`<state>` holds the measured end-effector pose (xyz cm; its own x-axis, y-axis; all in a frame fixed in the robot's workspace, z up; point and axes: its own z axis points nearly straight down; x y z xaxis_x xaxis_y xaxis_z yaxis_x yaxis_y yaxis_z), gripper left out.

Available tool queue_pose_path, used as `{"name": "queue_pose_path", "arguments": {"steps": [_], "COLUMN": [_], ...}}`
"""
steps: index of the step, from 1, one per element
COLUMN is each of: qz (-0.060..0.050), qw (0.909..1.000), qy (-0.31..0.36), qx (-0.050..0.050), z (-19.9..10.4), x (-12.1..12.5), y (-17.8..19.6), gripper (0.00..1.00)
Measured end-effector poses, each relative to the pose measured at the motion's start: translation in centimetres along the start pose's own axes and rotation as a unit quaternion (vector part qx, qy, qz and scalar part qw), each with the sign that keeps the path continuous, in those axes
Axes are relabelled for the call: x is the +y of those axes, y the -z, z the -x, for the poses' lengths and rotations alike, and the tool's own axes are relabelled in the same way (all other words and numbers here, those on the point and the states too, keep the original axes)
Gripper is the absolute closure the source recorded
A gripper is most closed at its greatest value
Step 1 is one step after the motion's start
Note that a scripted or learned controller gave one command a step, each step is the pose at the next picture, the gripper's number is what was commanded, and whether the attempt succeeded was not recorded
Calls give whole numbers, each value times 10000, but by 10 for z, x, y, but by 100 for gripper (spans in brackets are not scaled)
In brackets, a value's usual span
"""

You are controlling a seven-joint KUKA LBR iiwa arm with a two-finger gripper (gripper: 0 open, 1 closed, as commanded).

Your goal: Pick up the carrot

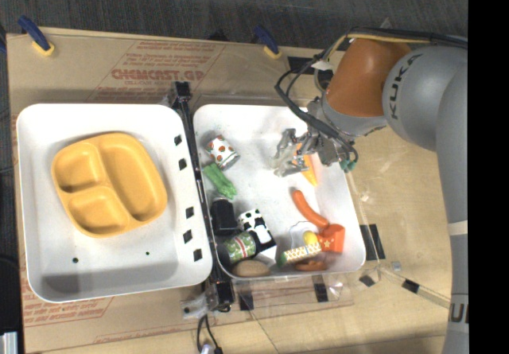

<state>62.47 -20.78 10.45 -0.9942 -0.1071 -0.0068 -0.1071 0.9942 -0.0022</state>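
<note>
The carrot point(309, 173) is a short, pale orange tapered piece in the right bin point(262, 118), near its right wall. Its upper end sits between the fingers of my gripper point(297, 154), and its tip points down toward the bin's front. The gripper is shut on the carrot, reaching in from the right below the orange wrist band. The gripper hides the carrot's upper part.
Just in front of the carrot lies a longer red-orange sausage-like piece point(309, 208). Several toys crowd the bin's front and left: a green pepper point(219, 181), a small can point(222, 152), a black-and-white piece point(255, 224) and a red box point(332, 238). The left bin holds a yellow divided plate point(109, 182).
</note>
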Motion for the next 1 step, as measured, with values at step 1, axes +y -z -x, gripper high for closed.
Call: {"name": "queue_pose_path", "arguments": {"steps": [1], "qz": [1], "qw": [10000], "qy": [5], "qx": [2], "z": [0], "x": [0], "y": [0], "gripper": [0]}}
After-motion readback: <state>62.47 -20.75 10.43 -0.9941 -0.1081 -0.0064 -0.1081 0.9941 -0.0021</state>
